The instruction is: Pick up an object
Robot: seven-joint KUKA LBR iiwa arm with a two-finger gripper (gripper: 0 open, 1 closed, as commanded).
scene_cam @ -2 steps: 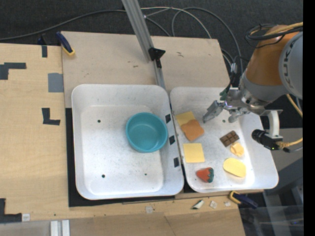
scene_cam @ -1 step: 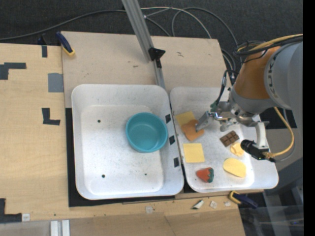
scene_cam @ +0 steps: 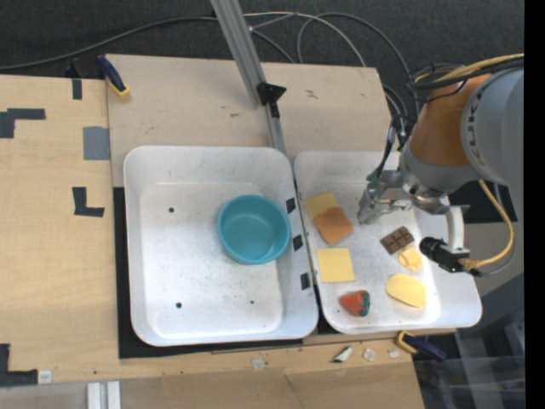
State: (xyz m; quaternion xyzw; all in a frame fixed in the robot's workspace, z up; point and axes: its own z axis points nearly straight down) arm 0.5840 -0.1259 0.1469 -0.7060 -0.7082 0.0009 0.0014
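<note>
Right bin (scene_cam: 341, 164): claw (scene_cam: 372, 210), grip state indiscernible, poised above smooth toy foods—tan bread (scene_cam: 333, 225), flat yellow cheese square (scene_cam: 335, 265), ridged brown chocolate (scene_cam: 397, 240); round teal bowl (scene_cam: 253, 229) in left bin (scene_cam: 153, 254).

Bowl (scene_cam: 253, 229) in left bin (scene_cam: 153, 177); bread slice (scene_cam: 333, 225), cheese square (scene_cam: 335, 265), strawberry (scene_cam: 356, 302) in right bin (scene_cam: 341, 164).

- My bench (scene_cam: 51, 228) is light wood, with grey and black tape bits stuck on it.
- A paler board (scene_cam: 196, 109) lies on the bench, toward its far edge.
- Beyond the bench the floor (scene_cam: 102, 7) is dark, with thin cables (scene_cam: 341, 24) running across it.
- A grey metal bar (scene_cam: 243, 49) rises at a slant over the board.
- A blue and yellow clamp (scene_cam: 112, 76) grips the board's far left corner.
</note>
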